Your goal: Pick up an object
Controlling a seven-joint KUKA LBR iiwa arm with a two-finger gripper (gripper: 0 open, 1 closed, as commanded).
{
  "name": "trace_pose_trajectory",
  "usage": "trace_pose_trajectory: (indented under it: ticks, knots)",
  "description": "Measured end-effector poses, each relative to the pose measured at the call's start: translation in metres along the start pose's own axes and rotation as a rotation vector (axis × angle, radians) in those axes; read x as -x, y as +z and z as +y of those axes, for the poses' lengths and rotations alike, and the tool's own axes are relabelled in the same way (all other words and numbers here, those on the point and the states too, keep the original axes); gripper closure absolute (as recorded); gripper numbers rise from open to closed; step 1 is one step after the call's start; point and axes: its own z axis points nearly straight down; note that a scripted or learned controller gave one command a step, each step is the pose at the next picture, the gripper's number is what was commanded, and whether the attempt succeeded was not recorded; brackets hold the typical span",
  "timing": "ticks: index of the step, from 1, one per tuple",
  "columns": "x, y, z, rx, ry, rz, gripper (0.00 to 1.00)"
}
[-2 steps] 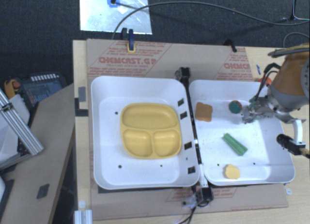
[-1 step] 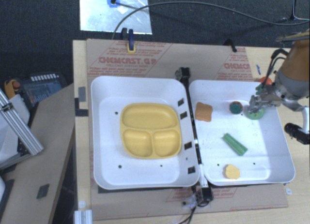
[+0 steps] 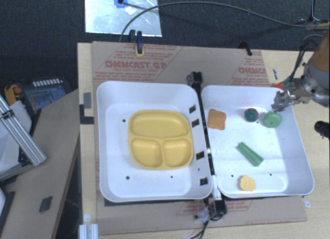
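We took the yellow divided plate (image 3: 157, 139) as our landmark; it sat in the middle of the left bin (image 3: 111, 104), its two small compartments toward the camera. All the loose objects lay in the right bin (image 3: 299, 173), on the far side of the central divider from the plate. Closest to the plate was an orange-brown toast-like piece (image 3: 217, 120), just past the divider and level with the plate's upper edge. Farther from the plate, we saw a small round teal and red object (image 3: 251, 114), and beside it, farther still, a round green object (image 3: 271, 120). A green stick-shaped object (image 3: 250, 154) lay tilted, level with the plate's lower half. A small yellow piece (image 3: 247, 183) rested below the plate's level, near the bin's front wall.

The gripper (image 3: 280, 104) hung well to the right of the plate, over the right bin's far corner, just above the round green object. We saw nothing between its fingers, and we could not tell whether they were spread or pressed together.
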Motion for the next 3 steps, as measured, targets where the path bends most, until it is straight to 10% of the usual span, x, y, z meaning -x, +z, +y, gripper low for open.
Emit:
trace_pose_trajectory:
  ticks: [1,3]
  knots:
    - [0.000,-0.048,0.002,-0.001,0.000,0.000,1.00]
    - [-0.104,-0.054,-0.024,-0.006,-0.003,0.004,1.00]
